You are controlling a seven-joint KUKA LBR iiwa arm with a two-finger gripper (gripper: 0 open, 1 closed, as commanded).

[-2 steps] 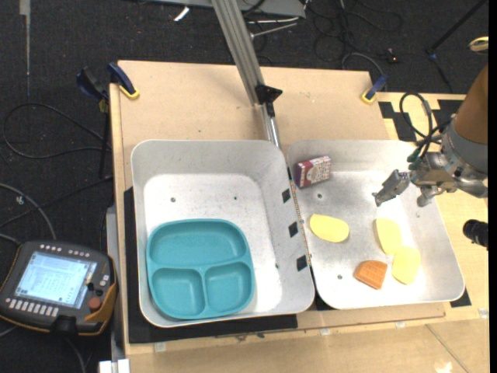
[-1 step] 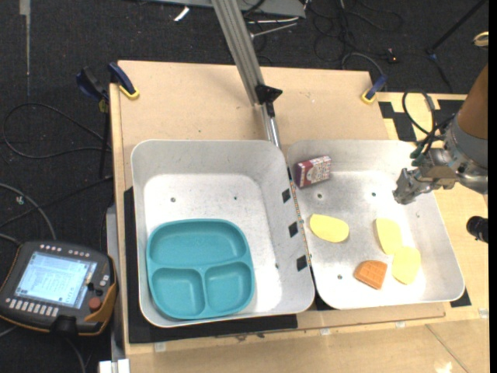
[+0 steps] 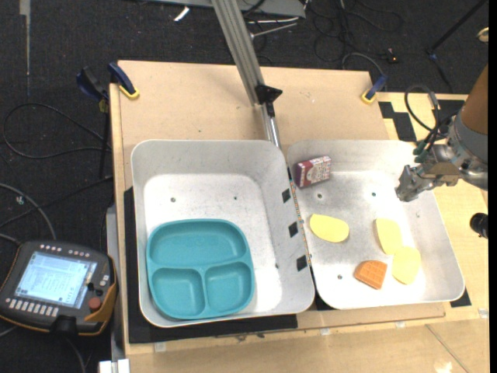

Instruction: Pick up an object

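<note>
Teal tray in left bin; claw over right bin.

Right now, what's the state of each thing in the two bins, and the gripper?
Gripper: over the right bin's far right, nothing visibly held.
Small carton: lying on its side, right bin.
Teal tray: flat, left bin.
Orange piece: flat, touching a yellow piece.
Yellow oval: flat, alone.

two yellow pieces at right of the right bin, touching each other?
Touching. Camera view shows the upper yellow piece meeting the lower yellow piece at their edges, no white bin floor between.
</note>
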